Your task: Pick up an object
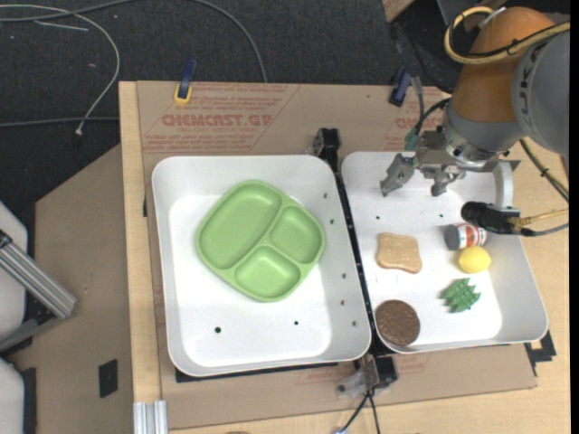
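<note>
The tan, toast-shaped slice of toy bread (399, 252) lies flat near the middle of the right-hand white bin (516, 319), nearest to the gripper and apart from its neighbours. It looks light, stiff and thin, so it should be hard to pinch from above; taking it across its narrower width, fingers pressed down to the bin floor, seems the best hold. Below it sits a brown round cookie-like disc (397, 322); to its right lie a small red-and-white can (463, 237) on its side, a yellow lemon-like ball (474, 260) and a green leafy toy (461, 295). The two-finger gripper (418, 180) hangs above the bin's upper part, fingers spread wide and holding nothing. The left bin (181, 333) bears a green divided plate (261, 240).
</note>
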